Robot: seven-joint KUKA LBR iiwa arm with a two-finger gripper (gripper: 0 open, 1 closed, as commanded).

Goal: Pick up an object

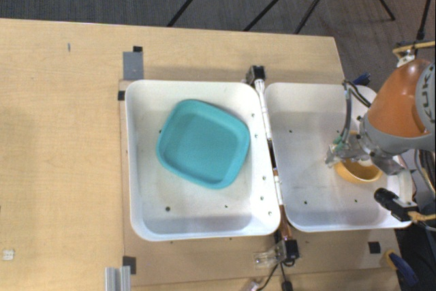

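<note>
On the bench point(61, 146) sit two shallow white bins side by side. The left bin point(143, 215) holds a teal square plate point(203, 142), lying flat near the middle and slightly turned. In the right bin point(306, 215), close to its right wall, lies a small yellow bowl-like object point(360, 172), partly covered by the arm's wrist. The gripper point(344, 150) hangs low right over the left edge of that yellow object, with the grey and orange arm point(402, 109) above it. Whether it is open or closed cannot be told, since the wrist hides that part, and nothing shows the yellow object being held. The yellow object looks the likelier target, being directly beneath the tool. It is probably light, stiff plastic with a smooth, somewhat slippery surface and a thin curved rim; pinching across that rim, one side inside and one outside, seems the surest hold. Sitting so near the bin wall, it may slide or tip when pressed rather than lift cleanly.
</note>
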